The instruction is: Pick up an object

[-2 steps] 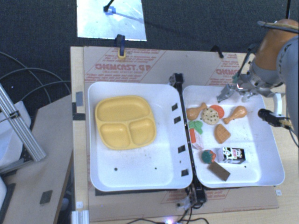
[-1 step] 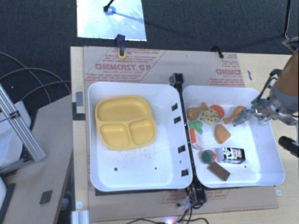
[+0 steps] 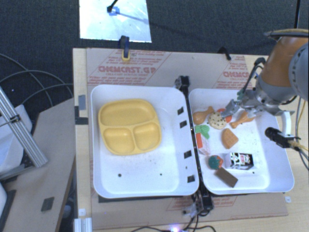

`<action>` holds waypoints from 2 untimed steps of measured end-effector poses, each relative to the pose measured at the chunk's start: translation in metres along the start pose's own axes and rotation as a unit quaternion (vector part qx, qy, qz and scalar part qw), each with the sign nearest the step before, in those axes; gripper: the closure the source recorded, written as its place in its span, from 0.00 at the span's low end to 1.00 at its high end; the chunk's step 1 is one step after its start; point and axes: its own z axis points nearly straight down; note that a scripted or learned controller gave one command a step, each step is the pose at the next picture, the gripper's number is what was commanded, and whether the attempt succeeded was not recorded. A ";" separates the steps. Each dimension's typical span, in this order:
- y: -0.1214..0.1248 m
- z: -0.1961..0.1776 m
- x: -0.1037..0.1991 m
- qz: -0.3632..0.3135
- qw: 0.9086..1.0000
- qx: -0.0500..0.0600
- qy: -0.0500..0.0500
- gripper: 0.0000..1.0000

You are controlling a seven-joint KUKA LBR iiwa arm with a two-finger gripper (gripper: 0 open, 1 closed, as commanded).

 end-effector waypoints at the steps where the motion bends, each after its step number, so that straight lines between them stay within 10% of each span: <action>1: 0.051 0.036 -0.059 0.003 1.000 0.001 -0.001 0.00; 2: 0.052 0.059 -0.018 0.001 1.000 0.000 0.001 0.00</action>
